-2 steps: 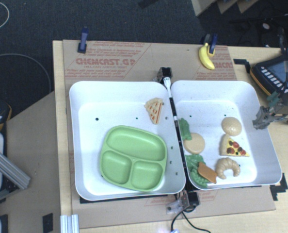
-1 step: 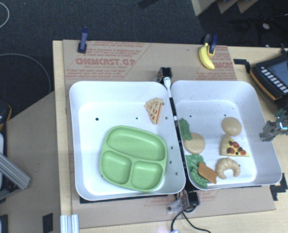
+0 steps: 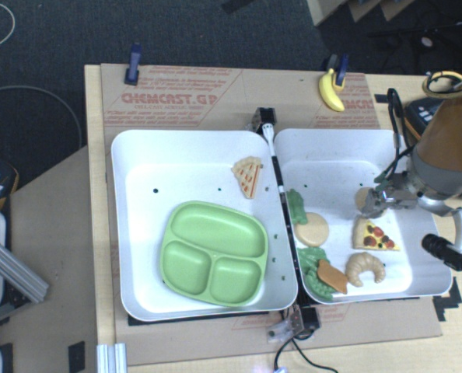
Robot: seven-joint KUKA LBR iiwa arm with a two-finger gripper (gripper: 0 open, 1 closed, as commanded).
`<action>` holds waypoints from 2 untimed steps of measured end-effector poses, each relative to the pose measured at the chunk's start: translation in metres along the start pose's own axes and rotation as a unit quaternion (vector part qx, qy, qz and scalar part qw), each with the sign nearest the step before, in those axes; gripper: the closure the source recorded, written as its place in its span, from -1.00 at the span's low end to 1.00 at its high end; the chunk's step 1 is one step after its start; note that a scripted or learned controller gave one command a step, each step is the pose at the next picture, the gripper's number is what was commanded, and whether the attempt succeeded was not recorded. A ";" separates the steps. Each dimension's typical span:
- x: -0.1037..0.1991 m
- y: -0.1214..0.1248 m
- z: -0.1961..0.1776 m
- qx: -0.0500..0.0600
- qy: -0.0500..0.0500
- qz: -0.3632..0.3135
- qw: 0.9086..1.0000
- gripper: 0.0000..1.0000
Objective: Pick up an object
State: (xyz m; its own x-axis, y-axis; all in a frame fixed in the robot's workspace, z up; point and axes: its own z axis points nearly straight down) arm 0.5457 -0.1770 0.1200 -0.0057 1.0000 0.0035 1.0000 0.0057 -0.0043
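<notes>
**Arm low in the right bin, target still a guess**

The biggest risk here is a miss or a knock. The gripper (image 3: 369, 201) sits low over the right bin (image 3: 324, 142), with several food pieces crowded just near of it. A small error in the descent could push a piece aside, or catch two at once. The flat pizza slice (image 3: 375, 237) lies level on the bin floor, so it would likely be hard to get under. The croissant (image 3: 365, 266) is rounder and looks the easier grab.

I cannot tell whether the gripper is parted or closed; the tip is small and blurred against something tan beneath it, and nothing can be seen held there.

The candidates lie as follows. The pizza slice is just near of the gripper, close but apart. The croissant is nearer still, toward the near edge of the bin. A round cookie (image 3: 312, 228) lies to the left, with green leafy pieces (image 3: 296, 206) beside it. In the left bin (image 3: 130, 208), a waffle wedge (image 3: 248, 176) and a green divided tray (image 3: 214, 252) rest well apart from the arm. A banana (image 3: 330, 93) lies on the desk (image 3: 184, 92) beyond the bins.
</notes>
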 end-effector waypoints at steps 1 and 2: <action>-0.047 0.057 0.028 -0.008 -0.002 0.002 1.000 1.00; -0.046 0.058 0.013 -0.012 -0.004 0.001 1.000 1.00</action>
State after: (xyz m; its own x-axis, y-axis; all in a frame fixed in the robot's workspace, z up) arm 0.6042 -0.2225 0.1066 -0.0042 1.0000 -0.0039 0.9998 0.0042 0.0205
